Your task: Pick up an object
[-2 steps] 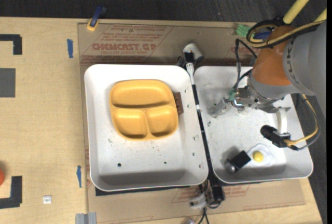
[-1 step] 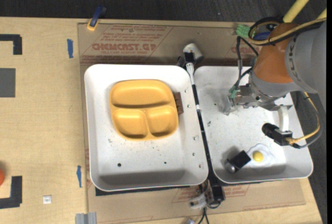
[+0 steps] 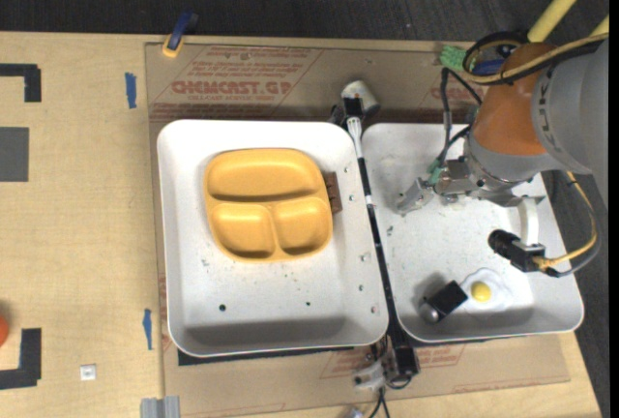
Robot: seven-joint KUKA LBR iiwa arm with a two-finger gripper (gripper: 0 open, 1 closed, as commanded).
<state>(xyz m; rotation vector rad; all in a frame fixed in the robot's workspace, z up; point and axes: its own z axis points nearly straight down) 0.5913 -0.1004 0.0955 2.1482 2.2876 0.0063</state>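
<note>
The claw (image 3: 411,198) is hanging low in the right bin (image 3: 551,314); whether it is open cannot be told. A black block (image 3: 443,299) and fried egg (image 3: 484,291) are lying nearer the front wall. It should be centring over one, then descending straight.

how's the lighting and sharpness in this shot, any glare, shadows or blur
Camera view: even overhead light, soft shadows only; mild sheen on the yellow divided tray and on the left bin rim; bins and tray are sharp, while the arm's hand over the right bin looks slightly soft.
</note>
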